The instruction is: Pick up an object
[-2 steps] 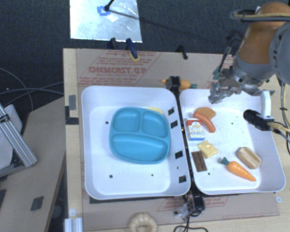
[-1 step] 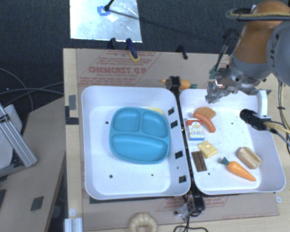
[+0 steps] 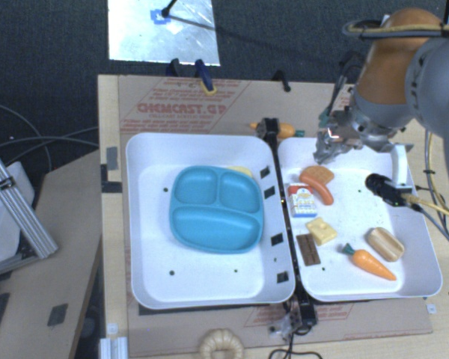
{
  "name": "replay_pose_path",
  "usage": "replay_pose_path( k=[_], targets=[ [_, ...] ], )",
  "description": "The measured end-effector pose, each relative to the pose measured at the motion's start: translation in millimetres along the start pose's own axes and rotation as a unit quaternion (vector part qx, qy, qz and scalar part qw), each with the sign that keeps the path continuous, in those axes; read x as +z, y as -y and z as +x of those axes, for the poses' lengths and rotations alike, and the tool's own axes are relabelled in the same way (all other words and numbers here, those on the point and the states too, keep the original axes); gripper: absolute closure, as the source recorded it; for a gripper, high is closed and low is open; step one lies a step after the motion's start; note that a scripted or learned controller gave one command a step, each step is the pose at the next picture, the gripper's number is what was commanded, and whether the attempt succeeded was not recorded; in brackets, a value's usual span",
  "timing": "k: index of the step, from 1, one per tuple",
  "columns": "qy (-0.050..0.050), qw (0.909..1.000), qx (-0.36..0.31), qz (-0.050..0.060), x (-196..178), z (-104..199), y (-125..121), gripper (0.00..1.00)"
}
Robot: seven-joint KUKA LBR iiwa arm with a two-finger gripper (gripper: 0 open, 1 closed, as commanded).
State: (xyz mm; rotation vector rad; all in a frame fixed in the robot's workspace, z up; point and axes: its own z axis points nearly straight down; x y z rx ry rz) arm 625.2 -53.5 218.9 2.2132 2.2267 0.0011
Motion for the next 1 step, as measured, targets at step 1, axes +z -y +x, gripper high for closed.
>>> replay_pose_path(
  k=[1],
  targets=[
    [0.000, 1.0000, 0.003, 0.000, 3.0, -9.7, 8.2, 1.00]
  ],
)
